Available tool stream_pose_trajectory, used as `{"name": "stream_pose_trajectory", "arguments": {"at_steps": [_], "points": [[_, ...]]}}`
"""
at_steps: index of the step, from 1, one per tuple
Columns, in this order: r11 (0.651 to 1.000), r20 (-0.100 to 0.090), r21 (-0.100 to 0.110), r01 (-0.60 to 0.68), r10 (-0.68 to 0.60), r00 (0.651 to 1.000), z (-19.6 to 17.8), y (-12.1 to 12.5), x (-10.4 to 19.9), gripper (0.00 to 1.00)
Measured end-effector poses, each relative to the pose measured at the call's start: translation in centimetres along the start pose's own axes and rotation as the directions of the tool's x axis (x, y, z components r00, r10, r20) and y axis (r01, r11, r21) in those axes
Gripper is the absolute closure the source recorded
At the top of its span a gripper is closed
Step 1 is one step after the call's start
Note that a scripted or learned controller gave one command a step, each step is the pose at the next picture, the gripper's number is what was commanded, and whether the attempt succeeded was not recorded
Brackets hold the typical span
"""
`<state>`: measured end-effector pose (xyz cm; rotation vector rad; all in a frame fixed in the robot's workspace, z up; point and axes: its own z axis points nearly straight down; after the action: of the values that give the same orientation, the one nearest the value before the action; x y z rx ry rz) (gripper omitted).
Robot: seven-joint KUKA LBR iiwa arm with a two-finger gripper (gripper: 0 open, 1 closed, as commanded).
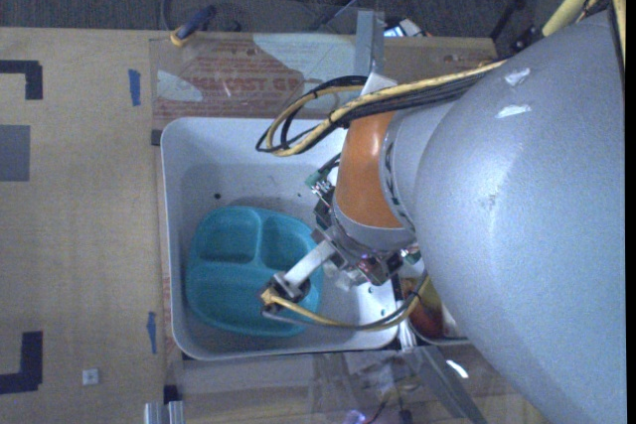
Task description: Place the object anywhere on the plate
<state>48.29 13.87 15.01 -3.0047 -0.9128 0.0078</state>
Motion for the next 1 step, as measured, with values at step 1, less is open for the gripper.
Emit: {"name": "stream_pose_trajectory", "arguments": {"at_steps": [1], "points": [[0.989,-0.005,-0.002,-0.147,0.147,0.989,-9.27,0.74,1.66,1.00]]}}
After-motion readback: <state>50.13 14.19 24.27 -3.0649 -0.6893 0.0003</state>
